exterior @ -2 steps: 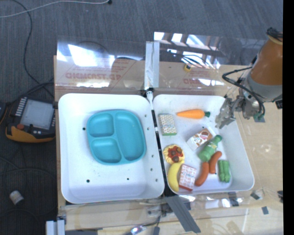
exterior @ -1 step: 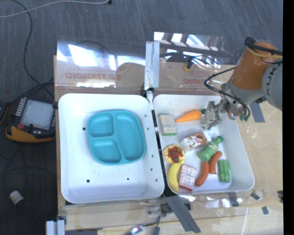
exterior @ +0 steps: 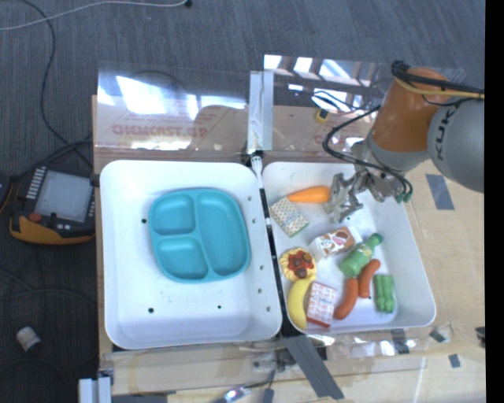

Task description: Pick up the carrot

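Carrot (exterior: 309, 194), one, lies beside the end effector (exterior: 344, 203), whose grip I cannot tell.

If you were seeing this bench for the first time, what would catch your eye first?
Probably the turquoise divided plate, alone in the left bin. Next, the orange-banded arm reaching in from the right, its gripper just right of the carrot at the back of the right bin, which is crowded with toy food.

A robotics lab: a taped wooden table (exterior: 453, 260) on grey carpet (exterior: 47, 71), loose cables (exterior: 31, 24) and a teach pendant (exterior: 51, 206) lying beside it.
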`<action>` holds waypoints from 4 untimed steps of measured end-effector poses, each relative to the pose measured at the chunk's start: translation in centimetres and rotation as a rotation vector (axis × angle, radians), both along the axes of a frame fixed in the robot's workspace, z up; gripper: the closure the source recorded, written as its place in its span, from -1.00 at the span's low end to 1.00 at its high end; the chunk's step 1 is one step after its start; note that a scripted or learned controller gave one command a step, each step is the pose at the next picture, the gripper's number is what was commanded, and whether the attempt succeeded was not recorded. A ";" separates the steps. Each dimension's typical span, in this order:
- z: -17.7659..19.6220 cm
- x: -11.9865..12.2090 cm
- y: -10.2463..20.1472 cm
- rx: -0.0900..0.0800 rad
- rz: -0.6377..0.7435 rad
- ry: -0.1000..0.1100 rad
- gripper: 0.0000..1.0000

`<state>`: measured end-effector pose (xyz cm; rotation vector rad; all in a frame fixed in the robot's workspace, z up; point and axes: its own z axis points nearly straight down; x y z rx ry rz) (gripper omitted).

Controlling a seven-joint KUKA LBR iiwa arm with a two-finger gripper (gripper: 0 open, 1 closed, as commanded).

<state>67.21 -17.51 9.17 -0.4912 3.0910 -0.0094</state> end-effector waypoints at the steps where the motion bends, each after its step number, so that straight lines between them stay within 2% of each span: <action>1: 5.3 -0.2 1.4 0.004 0.305 0.006 -1.00; 2: 0.0 0.0 5.9 -0.005 0.568 0.004 -1.00; 3: 9.4 -3.1 9.1 0.002 0.537 0.007 -1.00; 4: 2.7 -0.3 3.1 0.001 0.684 0.010 -1.00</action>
